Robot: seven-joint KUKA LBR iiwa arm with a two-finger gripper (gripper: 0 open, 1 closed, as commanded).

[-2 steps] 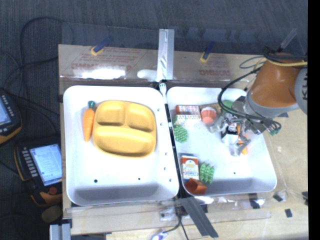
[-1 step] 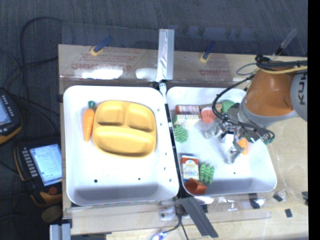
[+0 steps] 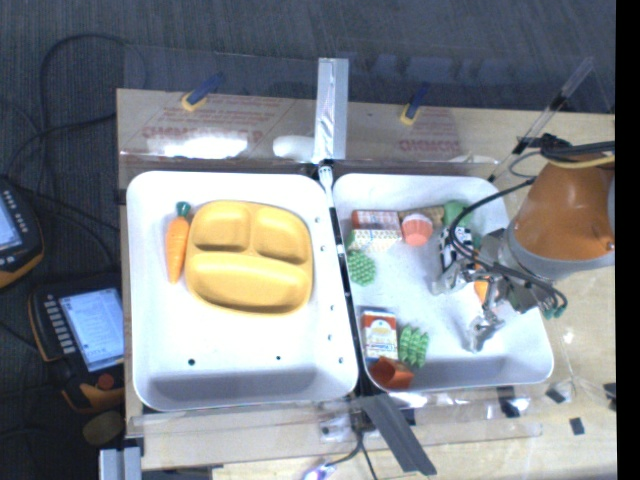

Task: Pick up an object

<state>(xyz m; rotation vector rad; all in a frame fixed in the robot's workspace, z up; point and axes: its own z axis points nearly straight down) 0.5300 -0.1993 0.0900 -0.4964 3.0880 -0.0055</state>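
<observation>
1. The gripper (image 3: 468,311) hangs low over the right bin (image 3: 520,368), toward that bin's right half, with its 2 metal fingers (image 3: 443,280) standing apart and nothing between them. A small orange piece sits between the fingers' upper parts, but I cannot tell whether it belongs to the tool or is a loose thing.
2. Nothing is picked yet. The nearest candidates lie left of the gripper: a pink cup (image 3: 417,229) and a green piece (image 3: 455,213) toward the bin's far wall, a printed box (image 3: 375,230) beyond them, and a green studded block (image 3: 361,267) near the dividing wall.
3. Risk, as I judge it: the floor under the fingers looks bare, so closing here would likely grab nothing.
4. Another risk: a black cable (image 3: 480,208) loops close to the fingers and could snag or drag a thing.
5. Near the bin's front wall, a red carton (image 3: 379,335), a second green block (image 3: 413,345) and a red piece (image 3: 392,373) are crowded together; a grasp there may pinch 2 at once or slip.
6. Left of the right bin, the left bin (image 3: 150,368) holds a yellow tray (image 3: 250,256) and a carrot (image 3: 177,246).
7. Both bins rest on a wooden bench (image 3: 590,418); dark carpet and handheld screens (image 3: 90,328) lie left of the left bin.
</observation>
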